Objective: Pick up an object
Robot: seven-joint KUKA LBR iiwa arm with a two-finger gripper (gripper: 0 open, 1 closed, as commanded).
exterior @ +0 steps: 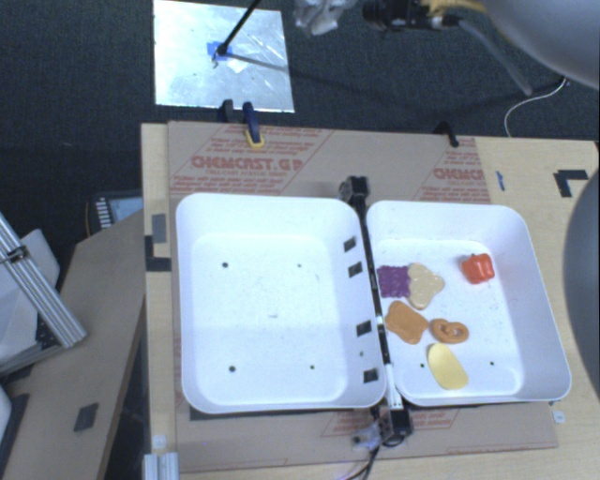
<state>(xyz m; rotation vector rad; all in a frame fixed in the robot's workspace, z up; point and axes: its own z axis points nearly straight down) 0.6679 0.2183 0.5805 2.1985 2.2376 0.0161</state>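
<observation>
The right bin (534, 281) holds several small toy foods. A red pepper-like piece (478, 268) lies toward its far right. A purple bunch (392, 278) and a beige piece (424, 285) sit beside the divider. Nearer the front are an orange slab (407, 322), a small brown pretzel shape (449, 330) and a yellow oval (449, 366). My gripper (319, 13) is blurred at the top edge of the camera view, far above and behind both bins, and nothing shows between its fingers.
The left bin (197, 272) stands beside the right one on a cardboard sheet (281, 159). A shiny metal plate (223, 56) lies on the dark floor behind. The grey arm (544, 33) crosses the top right corner. An aluminium rail (37, 291) leans at the left.
</observation>
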